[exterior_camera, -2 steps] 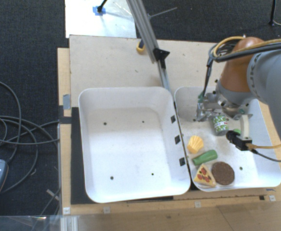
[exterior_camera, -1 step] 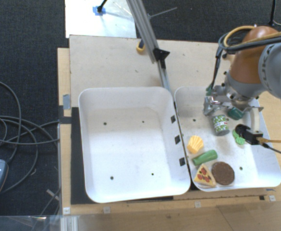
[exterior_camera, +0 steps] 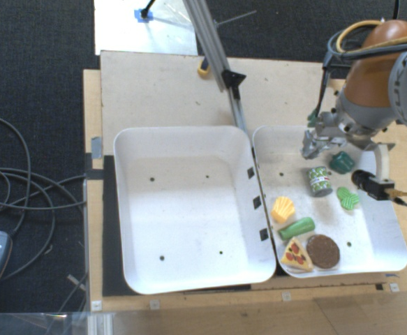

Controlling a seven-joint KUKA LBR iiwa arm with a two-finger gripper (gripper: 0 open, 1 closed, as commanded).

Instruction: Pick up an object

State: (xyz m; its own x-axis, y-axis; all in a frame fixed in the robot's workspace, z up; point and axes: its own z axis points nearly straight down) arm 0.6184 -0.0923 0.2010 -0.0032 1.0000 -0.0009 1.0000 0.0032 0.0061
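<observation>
Camera view from above has the gripper (exterior_camera: 315, 145) hanging over the back of the right bin (exterior_camera: 391, 246), nothing between its fingers; honestly can't tell if they're spread or pinched. Toys sit in that bin: small can (exterior_camera: 320, 181) just below the gripper, teal piece (exterior_camera: 342, 162) beside it, pizza slice (exterior_camera: 297, 255) and brown disc (exterior_camera: 323, 251) up front.

Dark carpet (exterior_camera: 35, 61), seemingly, around wooden bench (exterior_camera: 161, 89)

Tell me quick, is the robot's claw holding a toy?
Gripper: cannot be told; it hangs over the right bin, above the small can, with no toy seen in it.
</observation>
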